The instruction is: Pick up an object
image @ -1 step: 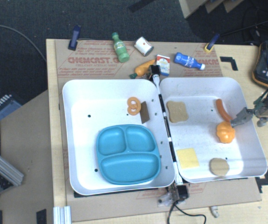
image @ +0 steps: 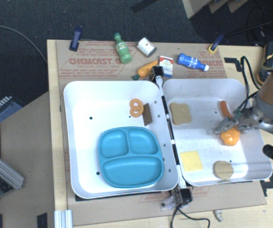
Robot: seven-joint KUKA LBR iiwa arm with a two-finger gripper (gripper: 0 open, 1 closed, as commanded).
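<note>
At the 3 o'clock side of the right bin, the pincer sits low over the bin floor, with the grey arm entering from the frame's right edge. The state of the pincer cannot be determined from this view.

The nearest candidate for the task is the orange object. It lies just below the pincer tip in the frame, toward 6 o'clock, and appears to touch or nearly touch it; the exact contact cannot be resolved. The object is rounded, with no clear long axis, so approach angle is judged to matter little. A short descent and closure toward 6 o'clock would likely be sufficient.

Other items in the right bin:
- an orange-red piece near the pincer at 11 o'clock;
- a tan square well apart at 9 o'clock;
- a yellow square at 7 o'clock;
- a tan oval at 6 o'clock, near the bin's lower wall.

The left bin holds a blue divided plate, a small orange ring and a brown block.

The surface beyond the bins carries a green bottle, a blue bottle and small cartons. Dark carpet surrounds the surface.
</note>
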